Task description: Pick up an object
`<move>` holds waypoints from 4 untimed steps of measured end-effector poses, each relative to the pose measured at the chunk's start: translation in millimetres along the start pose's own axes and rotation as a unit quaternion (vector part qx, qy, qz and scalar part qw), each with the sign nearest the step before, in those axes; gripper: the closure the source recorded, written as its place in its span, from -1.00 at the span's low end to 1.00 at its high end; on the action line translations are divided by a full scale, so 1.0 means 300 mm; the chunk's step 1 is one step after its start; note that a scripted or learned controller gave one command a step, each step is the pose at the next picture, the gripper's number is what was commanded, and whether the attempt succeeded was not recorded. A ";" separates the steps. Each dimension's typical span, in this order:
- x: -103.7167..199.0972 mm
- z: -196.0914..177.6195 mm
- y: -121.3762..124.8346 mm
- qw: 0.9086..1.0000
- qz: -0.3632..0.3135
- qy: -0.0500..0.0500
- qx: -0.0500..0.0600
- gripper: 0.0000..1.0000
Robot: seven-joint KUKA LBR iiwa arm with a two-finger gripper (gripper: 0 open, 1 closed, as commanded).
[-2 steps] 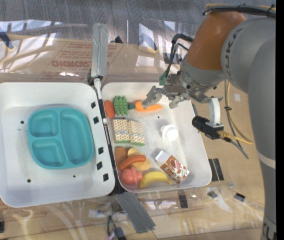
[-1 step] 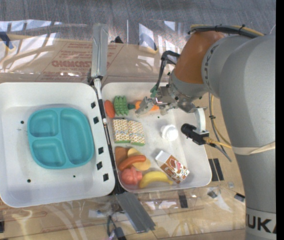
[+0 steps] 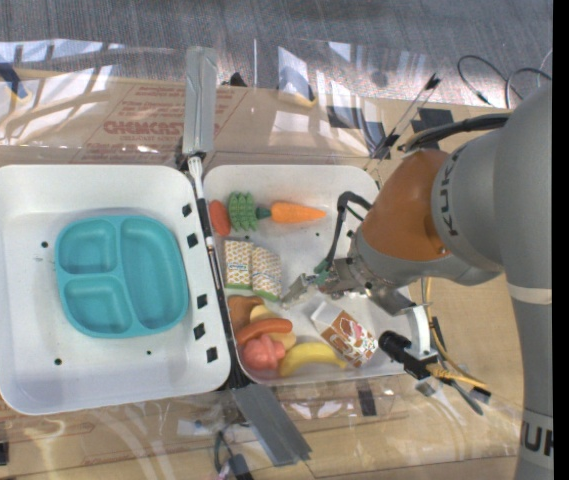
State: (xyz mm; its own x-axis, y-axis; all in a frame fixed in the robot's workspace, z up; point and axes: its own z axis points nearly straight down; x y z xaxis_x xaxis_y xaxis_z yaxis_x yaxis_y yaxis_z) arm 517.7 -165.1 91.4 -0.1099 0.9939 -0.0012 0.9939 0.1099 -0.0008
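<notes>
My gripper hangs low over the middle of the right bin, just right of two striped packets. An orange carrot lies at the bin's far side beside a green toy and a red piece. Along the near side lie a yellow banana, a pink fruit, a red sausage and a printed snack bag. I see nothing held in the gripper.
The left bin holds a teal divided plate. A ridge with black clips separates the two bins. The grey arm with its orange band covers the right bin's right side. Cables lie off the bin's near right corner.
</notes>
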 end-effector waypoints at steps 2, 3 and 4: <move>-0.140 -0.032 -0.144 1.000 -0.008 -0.001 -0.002 1.00; 0.168 -0.444 -0.003 1.000 -0.021 0.001 -0.001 1.00; 0.195 -0.260 -0.048 0.999 0.035 0.001 0.002 1.00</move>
State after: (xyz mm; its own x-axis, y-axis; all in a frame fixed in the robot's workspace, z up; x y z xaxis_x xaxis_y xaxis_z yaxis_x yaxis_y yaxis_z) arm 497.0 -108.4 169.3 -0.0403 0.9992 0.0002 0.9992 0.0403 -0.0044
